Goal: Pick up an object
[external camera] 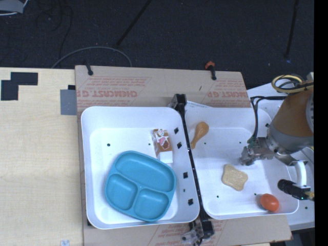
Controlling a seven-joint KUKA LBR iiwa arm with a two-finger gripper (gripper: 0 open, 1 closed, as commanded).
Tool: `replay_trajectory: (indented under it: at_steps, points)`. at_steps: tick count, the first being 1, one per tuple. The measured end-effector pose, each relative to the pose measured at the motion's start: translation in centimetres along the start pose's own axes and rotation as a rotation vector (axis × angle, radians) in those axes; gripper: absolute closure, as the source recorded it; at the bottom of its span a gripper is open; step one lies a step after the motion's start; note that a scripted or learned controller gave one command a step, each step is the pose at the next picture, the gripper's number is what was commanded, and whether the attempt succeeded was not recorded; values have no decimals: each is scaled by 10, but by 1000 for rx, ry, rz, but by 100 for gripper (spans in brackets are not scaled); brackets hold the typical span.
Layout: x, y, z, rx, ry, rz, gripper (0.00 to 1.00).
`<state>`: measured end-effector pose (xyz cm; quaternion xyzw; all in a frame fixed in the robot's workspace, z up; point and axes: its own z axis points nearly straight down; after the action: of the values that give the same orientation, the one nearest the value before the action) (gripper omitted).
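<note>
Looking at the right bin: a tan bread-shaped piece lies mid-floor, a red tomato-like ball sits near the front right corner, a tan drumstick-shaped piece leans at the divider side. Left bin carries a blue three-compartment tray and a small printed packet just beside its upper right edge. Pincer hangs low over the right bin's right half; nothing visible between its fingers, opening width can't be told at this resolution. Bread piece is near it, just down-left, apart; ball is further off toward the front; drumstick is well apart on the far side. Nothing sits between pincer and bread piece. Bins rest on cardboard over a light wood bench; dark floor with cables behind.
</note>
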<state>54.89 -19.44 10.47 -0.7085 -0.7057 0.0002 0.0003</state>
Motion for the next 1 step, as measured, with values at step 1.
replay_trajectory:
  at_steps: [1]
  points:
    - [0,10,-58,-3,-1,-6,100]
